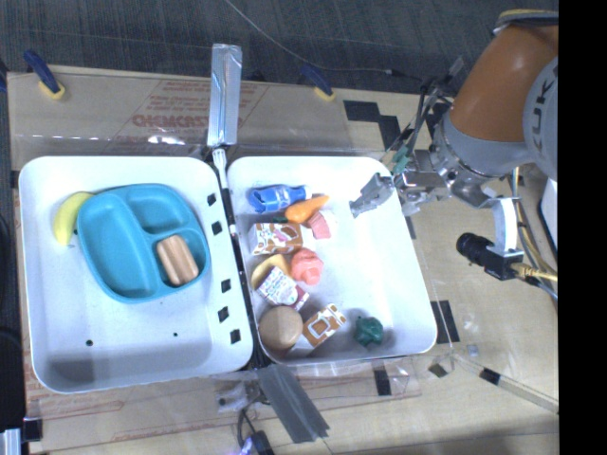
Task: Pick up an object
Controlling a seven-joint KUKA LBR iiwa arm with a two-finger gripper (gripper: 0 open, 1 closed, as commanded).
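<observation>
camera view has our gripper [368, 197] at the upper right rim of the right bin [398, 282], above its floor and carrying nothing we can see; whether it is spread or closed we cannot tell. so we judge the pick not yet begun: choosing, descending and closing all remain. the candidates crowd the bin's left half: a blue car [272, 197] touching a tapered orange carrot [306, 209], a soft-looking pink lump [306, 266], printed cartons [276, 238], a round brown ball [281, 328] and a knobbly green piece [369, 330] sitting apart, likely the easiest. the left bin [57, 349] holds a glossy blue tray [123, 245] with a tan roll [177, 260] in one compartment, and a banana [64, 218] just beside it.
</observation>
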